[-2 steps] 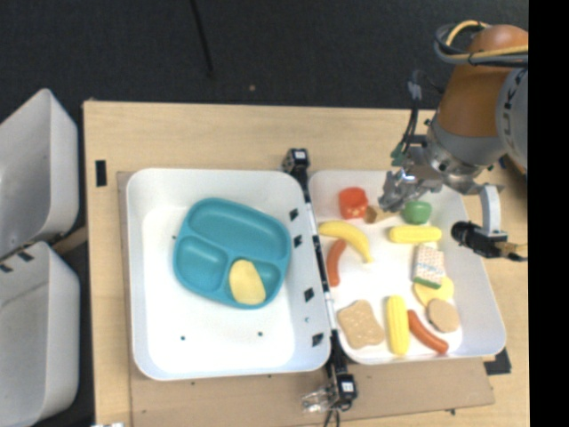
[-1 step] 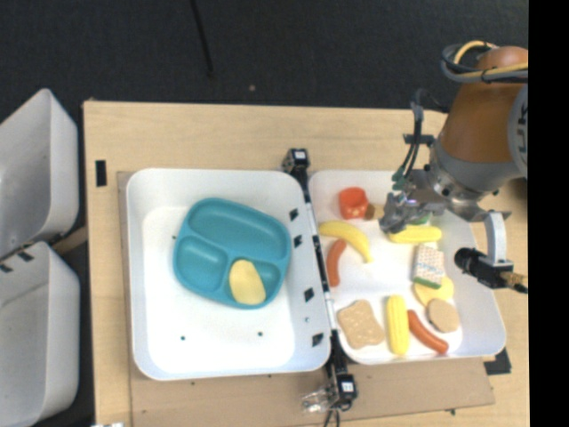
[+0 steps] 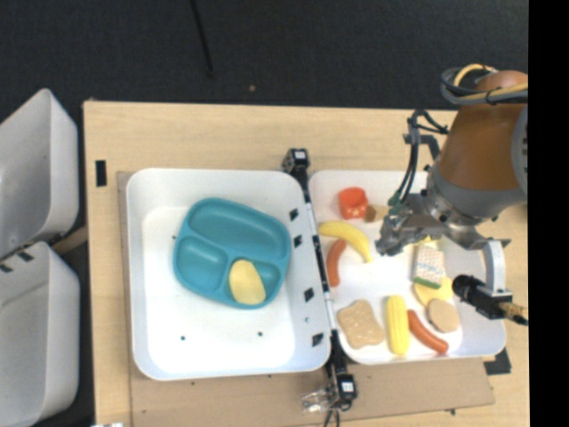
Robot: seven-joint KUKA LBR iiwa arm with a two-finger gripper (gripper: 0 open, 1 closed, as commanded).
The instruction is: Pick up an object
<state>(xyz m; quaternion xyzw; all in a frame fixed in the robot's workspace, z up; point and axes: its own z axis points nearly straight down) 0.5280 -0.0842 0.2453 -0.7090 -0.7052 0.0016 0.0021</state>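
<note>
- Hovering over the right bin (image 3: pixel 356 181), the gripper (image 3: pixel 391 238) hangs just beside the tip of a banana (image 3: pixel 348 236); we cannot tell how it is set, since the dark wrist hardware blurs it.
- We judge the banana the likeliest target: it lies near the bin's left wall, just above a red sausage (image 3: pixel 335 262).
- We read it as moulded plastic play food, light, stiff and glossy, so likely slippery; a grip across the middle of its curve looks safest.
- Around it we see a red tomato-like piece (image 3: pixel 353 202) toward the far edge, a bread slice (image 3: pixel 360 323) and a corn cob (image 3: pixel 396 325) at the near edge, with a hot-dog sausage (image 3: pixel 428 331) and a round bun-like piece (image 3: pixel 442 315) toward the near right corner.
- A pale, speckled box-shaped item (image 3: pixel 428 261) sits under the arm (image 3: pixel 480 154).
- In the left bin (image 3: pixel 151 327) a smooth teal divided plate (image 3: pixel 233 249) holds a yellow lemon-like piece (image 3: pixel 246 283).
</note>
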